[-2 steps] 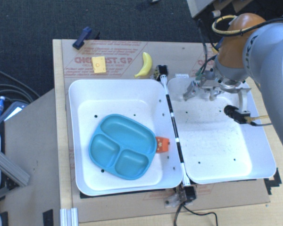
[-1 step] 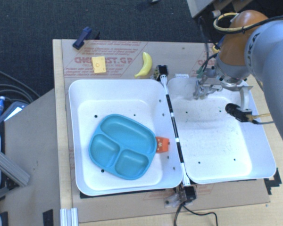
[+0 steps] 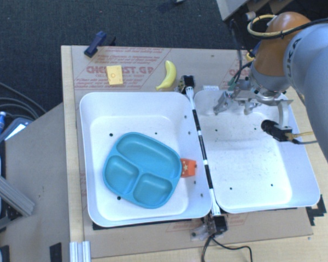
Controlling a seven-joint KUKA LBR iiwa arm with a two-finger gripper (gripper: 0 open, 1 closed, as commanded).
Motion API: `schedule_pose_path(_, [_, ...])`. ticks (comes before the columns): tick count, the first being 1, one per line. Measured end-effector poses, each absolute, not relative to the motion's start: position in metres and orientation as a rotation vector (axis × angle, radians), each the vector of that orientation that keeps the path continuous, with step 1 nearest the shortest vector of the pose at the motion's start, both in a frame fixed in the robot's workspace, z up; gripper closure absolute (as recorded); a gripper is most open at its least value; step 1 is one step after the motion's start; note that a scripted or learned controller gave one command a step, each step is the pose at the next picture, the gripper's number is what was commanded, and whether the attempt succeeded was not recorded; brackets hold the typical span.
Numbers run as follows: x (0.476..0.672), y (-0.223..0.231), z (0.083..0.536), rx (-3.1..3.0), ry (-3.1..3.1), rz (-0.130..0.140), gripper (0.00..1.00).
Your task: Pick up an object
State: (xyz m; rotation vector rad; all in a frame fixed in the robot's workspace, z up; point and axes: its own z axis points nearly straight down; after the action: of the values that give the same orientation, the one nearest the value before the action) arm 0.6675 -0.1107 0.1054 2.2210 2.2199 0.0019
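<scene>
Plate (image 3: 142, 170) and orange toy (image 3: 188, 167) fill left bin; claw (image 3: 236, 103), width unclear, risks grasping nothing in right bin (image 3: 273, 195).

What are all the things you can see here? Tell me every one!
Bins: two, white, side by side on the bench.
Plate: one, blue, three sections, lying in the left bin.
Small block: one, orange, in the left bin touching the plate's right edge.
Banana: one, yellow, on the board behind the left bin.
Square tag: one, yellow, on the board left of the banana.
Clip: one, dark blue, at the board's far left corner.
Cables: several, black, on the floor at left.
Arm: one, grey with orange band, from the right.
Pincer: one, metal, over the right bin's back.
</scene>
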Motion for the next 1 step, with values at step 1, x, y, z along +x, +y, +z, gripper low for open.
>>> schedule_pose_path(1, [0.6681,-0.1103,0.1159,2.220,2.219,0.005,1.00])
